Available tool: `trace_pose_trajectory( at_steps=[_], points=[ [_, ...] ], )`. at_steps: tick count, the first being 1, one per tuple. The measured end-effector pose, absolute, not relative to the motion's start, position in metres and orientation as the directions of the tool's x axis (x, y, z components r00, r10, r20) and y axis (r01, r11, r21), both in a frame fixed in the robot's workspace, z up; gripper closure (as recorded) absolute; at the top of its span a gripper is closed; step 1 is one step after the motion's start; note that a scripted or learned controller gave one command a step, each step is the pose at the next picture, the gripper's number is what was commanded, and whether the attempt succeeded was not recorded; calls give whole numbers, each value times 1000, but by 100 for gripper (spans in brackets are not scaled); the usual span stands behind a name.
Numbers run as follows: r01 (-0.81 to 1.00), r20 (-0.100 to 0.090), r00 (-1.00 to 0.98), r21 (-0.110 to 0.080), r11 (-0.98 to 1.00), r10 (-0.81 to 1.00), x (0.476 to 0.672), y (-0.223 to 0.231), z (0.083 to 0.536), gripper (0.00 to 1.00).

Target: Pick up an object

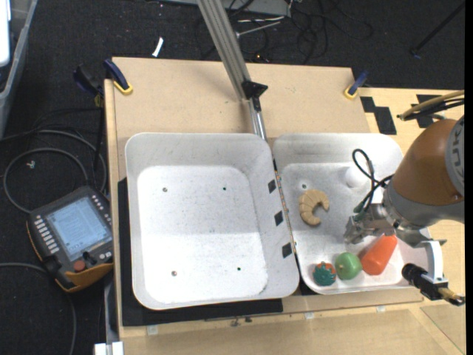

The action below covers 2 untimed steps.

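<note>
Reaching in from the right, the arm [432, 172] has its orange band over the right bin [314, 150], and the gripper [360, 230] sits low in that bin's right half, just above and left of the orange carrot-shaped object [380, 255]. Can't tell from this angle whether the tool is open or closed on anything; the wrist body and cabling cover the tips, and nothing is visibly held. Four objects in the right bin: a tan croissant-shaped piece [313, 206] near the middle, well clear of the gripper to its left; a green round object [347, 265] by the front wall, touching or nearly touching the carrot's left side; a small teal-and-red item [324, 274] just left of the green one, also against the front wall. The carrot lies tilted, its top end pointing up and right under the arm. The left bin [140, 198] sits alongside, sharing the centre divider edge. A teach pendant [70, 235] lies on the floor left of the bench [192, 95].
</note>
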<state>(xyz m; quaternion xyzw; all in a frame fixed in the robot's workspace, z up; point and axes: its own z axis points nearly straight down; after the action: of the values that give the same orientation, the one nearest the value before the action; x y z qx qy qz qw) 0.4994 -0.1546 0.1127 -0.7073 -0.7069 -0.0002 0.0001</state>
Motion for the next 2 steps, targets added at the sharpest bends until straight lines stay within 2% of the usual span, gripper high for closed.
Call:
trace_pose_trajectory(
  at_steps=[1, 2],
  points=[
    [1000, -2, -2, 5, 2, 1000, 504, -163, 159, 100],
    [1000, -3, -2, 6, 2, 1000, 500, -172, 215, 100]
  ],
)
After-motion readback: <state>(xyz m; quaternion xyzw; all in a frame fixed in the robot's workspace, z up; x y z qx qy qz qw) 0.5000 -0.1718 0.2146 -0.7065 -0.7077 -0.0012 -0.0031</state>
